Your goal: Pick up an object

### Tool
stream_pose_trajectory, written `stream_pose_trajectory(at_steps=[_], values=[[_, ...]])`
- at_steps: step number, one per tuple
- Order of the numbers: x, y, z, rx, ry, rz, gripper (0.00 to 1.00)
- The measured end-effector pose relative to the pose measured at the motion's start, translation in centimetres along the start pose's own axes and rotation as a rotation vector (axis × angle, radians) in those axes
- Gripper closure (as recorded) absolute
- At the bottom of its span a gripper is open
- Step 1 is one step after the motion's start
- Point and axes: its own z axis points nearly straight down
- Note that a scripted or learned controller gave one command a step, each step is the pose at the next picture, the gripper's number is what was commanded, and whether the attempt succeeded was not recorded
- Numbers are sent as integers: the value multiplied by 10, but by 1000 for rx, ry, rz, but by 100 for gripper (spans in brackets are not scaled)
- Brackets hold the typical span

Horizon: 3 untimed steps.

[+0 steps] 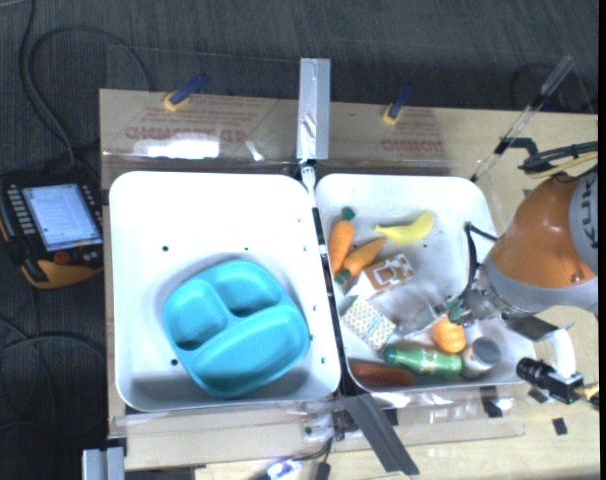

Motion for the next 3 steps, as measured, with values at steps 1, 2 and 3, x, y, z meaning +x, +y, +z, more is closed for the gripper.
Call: stream_pose_trajectory(at_steps=[1, 2, 3], values=[[1, 2, -7, -1, 3, -1, 100], [35, 7, -87, 13, 5, 94, 100], [57, 83, -91, 14, 4, 107, 100]])
